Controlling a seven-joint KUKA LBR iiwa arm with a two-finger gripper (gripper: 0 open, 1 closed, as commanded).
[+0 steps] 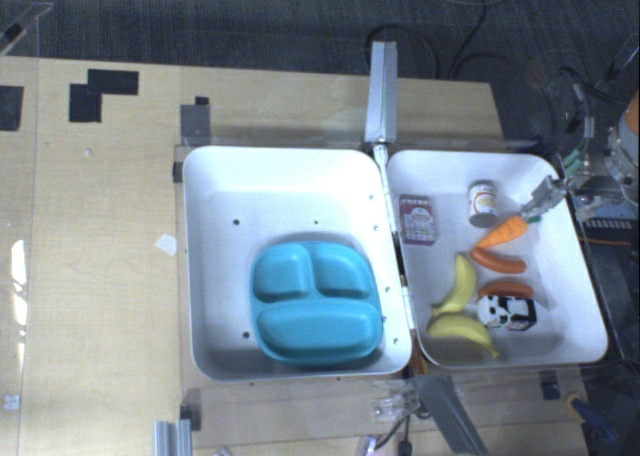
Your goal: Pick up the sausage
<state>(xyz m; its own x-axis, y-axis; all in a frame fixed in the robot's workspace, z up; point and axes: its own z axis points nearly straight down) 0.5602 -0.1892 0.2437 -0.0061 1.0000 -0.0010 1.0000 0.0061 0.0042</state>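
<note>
The sausage (498, 262) lies in the right bin (596, 329), just below the carrot (502, 231) and above the black-and-white toy (508, 313); its long axis runs nearly left to right, tipped a touch downward at the right end. The gripper (543, 196) hangs over the bin's upper right, near the carrot's tip; from it the sausage sits down and to the left, close by. Whether the gripper is spread or pinched I can't tell; nothing shows held in it.
</note>
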